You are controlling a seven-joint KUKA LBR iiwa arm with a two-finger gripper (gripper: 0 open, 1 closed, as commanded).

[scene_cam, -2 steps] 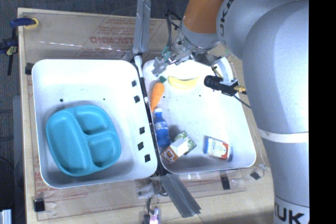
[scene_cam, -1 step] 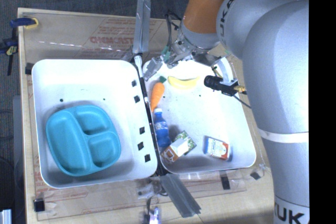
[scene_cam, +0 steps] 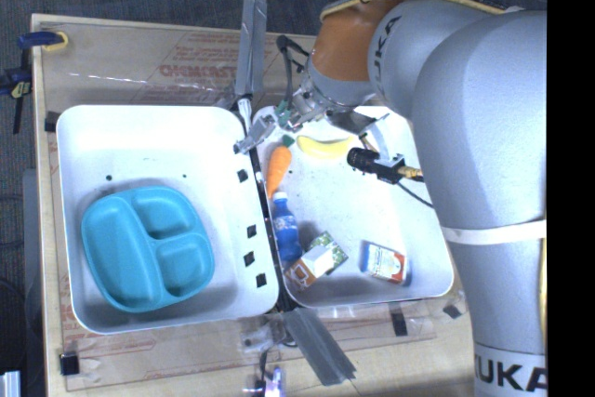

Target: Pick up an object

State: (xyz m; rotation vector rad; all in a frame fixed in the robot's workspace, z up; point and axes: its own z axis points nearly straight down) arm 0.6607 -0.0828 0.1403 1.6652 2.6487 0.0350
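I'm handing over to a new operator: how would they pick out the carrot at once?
Look in the right bin, along its left wall next to the divider. The carrot lies near the far end, just below the gripper, with the blue bottle right beneath it. It is the bin's one plain orange, tapered piece.

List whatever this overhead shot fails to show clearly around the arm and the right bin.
- Claw: small and cluttered in the camera view; its opening cannot be read.
- Banana: far end covered by the wrist.
- Right bin: right wall hidden behind the arm.
- Carton labels: too small to read.
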